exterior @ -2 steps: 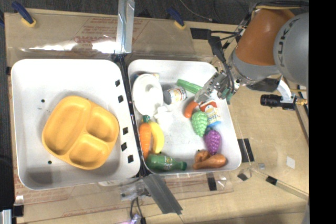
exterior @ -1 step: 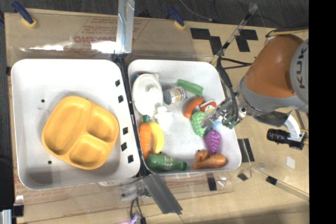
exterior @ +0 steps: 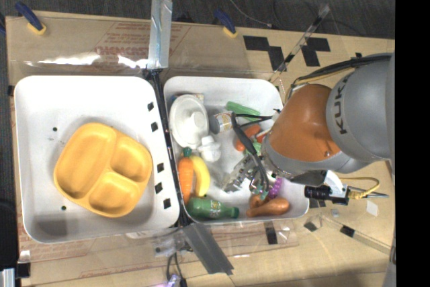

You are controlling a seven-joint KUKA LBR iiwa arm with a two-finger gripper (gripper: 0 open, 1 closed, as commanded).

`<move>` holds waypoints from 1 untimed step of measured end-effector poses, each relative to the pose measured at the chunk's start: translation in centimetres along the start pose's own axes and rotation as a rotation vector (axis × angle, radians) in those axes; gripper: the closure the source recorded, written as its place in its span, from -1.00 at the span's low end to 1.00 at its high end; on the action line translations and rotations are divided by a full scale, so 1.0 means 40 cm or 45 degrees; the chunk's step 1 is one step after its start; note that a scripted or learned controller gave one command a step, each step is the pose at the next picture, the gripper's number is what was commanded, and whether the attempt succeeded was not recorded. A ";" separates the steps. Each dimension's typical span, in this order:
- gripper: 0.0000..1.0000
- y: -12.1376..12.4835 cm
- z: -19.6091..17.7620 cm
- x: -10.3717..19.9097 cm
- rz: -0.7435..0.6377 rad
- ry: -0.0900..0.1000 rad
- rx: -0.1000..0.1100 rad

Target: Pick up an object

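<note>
The right bin (exterior: 201, 85) holds a jumble of toy food: a white bowl (exterior: 187, 119), an orange carrot (exterior: 185, 175), a yellow banana (exterior: 200, 175), a green bottle (exterior: 211, 208), a brown sausage-like piece (exterior: 269, 206), a purple piece (exterior: 273, 189) and a green piece (exterior: 242, 109). My gripper (exterior: 243, 173) reaches down into the bin's middle from the right, its metal fingers low among the items beside the banana. The orange wrist band hides the bin's right part. Nothing is clearly seen between the fingers.
The left bin (exterior: 33, 117) holds a yellow divided plate (exterior: 103, 169). A grey tape strip (exterior: 160, 30) stands at the divider between bins. Blue clamps (exterior: 31, 17) hold the cardboard at the back. Cables (exterior: 349, 193) trail at the right.
</note>
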State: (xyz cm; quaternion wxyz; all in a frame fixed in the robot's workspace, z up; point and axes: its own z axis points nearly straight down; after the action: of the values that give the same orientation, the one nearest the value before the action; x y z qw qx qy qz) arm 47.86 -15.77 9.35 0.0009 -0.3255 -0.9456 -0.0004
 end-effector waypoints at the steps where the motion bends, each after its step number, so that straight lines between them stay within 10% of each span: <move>1: 1.00 0.085 -0.170 -0.082 0.530 -0.005 -0.002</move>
State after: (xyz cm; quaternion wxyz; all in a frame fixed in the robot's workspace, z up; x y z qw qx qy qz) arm 52.55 -15.13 16.14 -0.0010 -0.5137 -0.8580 -0.0003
